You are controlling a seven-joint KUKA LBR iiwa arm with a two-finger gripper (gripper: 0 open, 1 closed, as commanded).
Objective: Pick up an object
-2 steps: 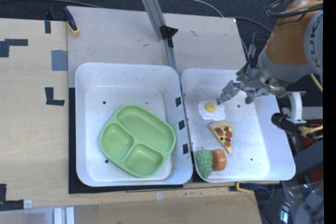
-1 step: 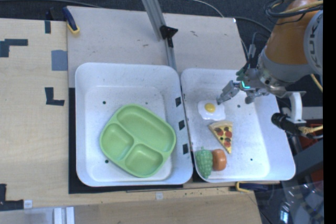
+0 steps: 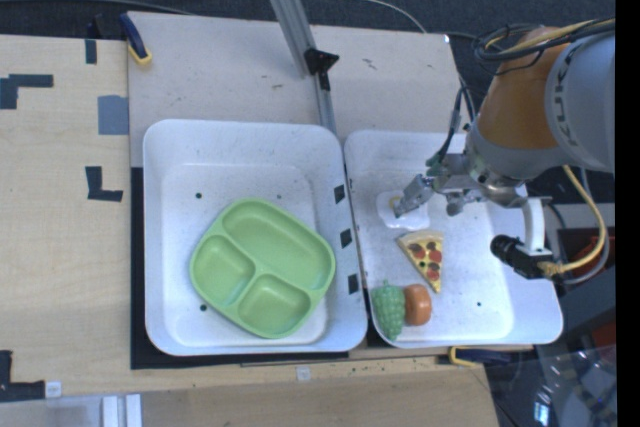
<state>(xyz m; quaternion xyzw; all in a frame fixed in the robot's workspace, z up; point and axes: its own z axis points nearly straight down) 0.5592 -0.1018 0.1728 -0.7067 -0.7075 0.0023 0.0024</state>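
Looking down from the camera view, the claw hangs low over the right bin, its two fingers spread narrowly and holding nothing. It is placed near a small white piece. The pizza slice lies just below, and a vegetable toy rests near the bin's front wall. A green plate sits in the left bin.

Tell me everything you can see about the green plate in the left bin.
The green plate is a light green tray of plastic look, rounded, with three compartments: one large and two smaller. It lies flat, turned at a slant, on the floor of the left bin, toward its lower middle. Nothing sits in it.
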